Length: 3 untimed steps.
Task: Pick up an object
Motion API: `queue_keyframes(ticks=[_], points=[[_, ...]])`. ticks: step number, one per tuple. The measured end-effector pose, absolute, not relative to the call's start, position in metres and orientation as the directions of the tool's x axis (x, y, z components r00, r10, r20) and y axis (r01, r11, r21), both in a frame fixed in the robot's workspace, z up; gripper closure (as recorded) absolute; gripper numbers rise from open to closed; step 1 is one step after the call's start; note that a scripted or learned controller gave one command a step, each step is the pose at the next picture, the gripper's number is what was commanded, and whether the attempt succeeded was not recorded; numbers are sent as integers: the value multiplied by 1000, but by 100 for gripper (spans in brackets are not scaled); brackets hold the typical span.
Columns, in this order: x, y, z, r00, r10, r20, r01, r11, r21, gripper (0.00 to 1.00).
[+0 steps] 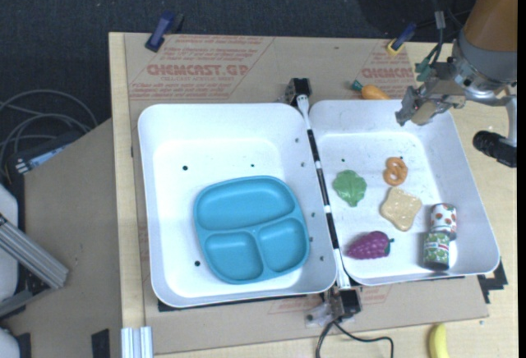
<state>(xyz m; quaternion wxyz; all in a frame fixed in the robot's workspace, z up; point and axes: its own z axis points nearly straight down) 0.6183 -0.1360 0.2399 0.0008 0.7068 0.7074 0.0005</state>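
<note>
Gripper (415,114) over far right corner of right bin (468,176), finger state impossible to tell. Pretzel (395,171), lettuce (350,186), toast (400,208), grapes (367,245), can (440,236) inside. Blue tray (251,227) in left bin (164,184).

Gripper: (421,112) over the right bin's (470,176) far rim, nothing between its fingers.
Right bin: pretzel (395,171), lettuce (350,186), toast (400,208), grapes (367,245), can (440,236).
Left bin: (164,184) blue tray (250,227).

White bins (156,184); blue tray (251,229); green leaf (350,186); orange-brown pretzel (395,171); tan toast (400,208); purple grapes (367,245); red-white can (444,218); green-patterned can (437,250); yellow banana (438,341).
</note>
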Motion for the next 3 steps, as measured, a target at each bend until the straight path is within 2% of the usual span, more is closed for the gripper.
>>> queue_keyframes(ticks=[1, 2, 3], points=[[646, -140, 232, -1, 1000, -1, 1000, 1, 2, 100], [597, -157, 238, 1, 1000, 0, 1000, -1, -1, 100], [630, -132, 238, -1, 1000, 0, 1000, 1, 2, 100]])
